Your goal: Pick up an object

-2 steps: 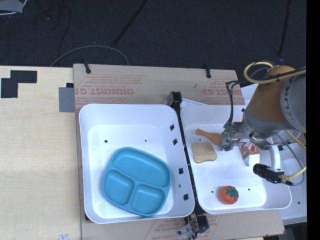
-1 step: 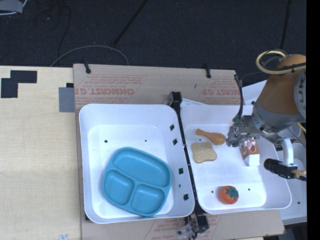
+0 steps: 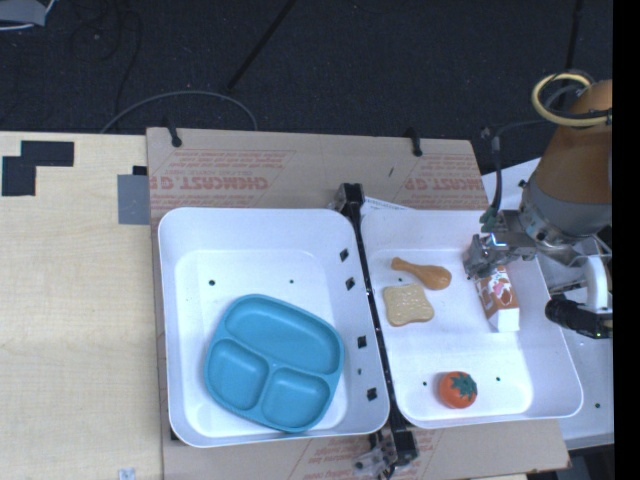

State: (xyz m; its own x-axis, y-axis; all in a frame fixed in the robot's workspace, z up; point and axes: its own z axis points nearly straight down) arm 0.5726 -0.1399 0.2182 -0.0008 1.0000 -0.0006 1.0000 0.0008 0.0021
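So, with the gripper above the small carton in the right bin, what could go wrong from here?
1. The carton lies close to the right bin's far-right wall, so a finger may strike the wall instead of flanking it.
2. The gripper sits over the carton's upper end, not its middle; a grasp there might tip or slip.
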